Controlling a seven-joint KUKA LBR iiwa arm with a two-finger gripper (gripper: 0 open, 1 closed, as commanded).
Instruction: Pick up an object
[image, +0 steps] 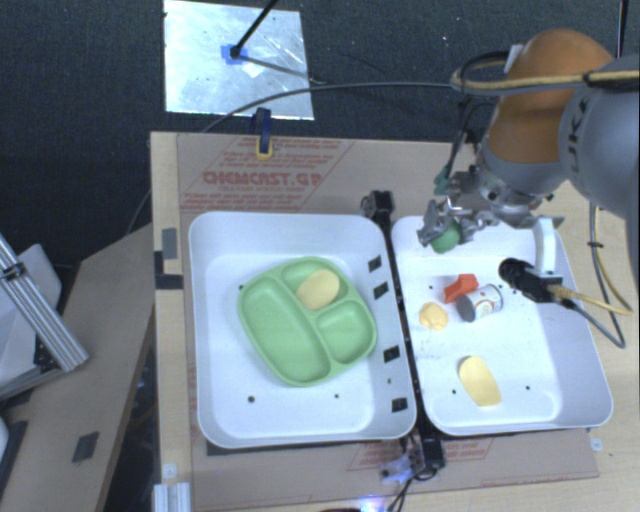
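My gripper (441, 232) hangs over the far left corner of the right bin (580, 385). A small green object (447, 238) sits between its fingertips, and the fingers are shut on it, just above the bin floor. On that floor lie an orange-red block (460, 288), a small white and red can (483, 302) on its side, a little yellow piece (432, 317) and a yellow oblong piece (479, 381).
The left bin (215, 300) holds a green divided plate (300, 325) with a yellow food piece (319, 289) in its far compartment. A black divider (398, 300) with clips runs between the two bins. The arm's grey and orange body looms over the right bin's far edge.
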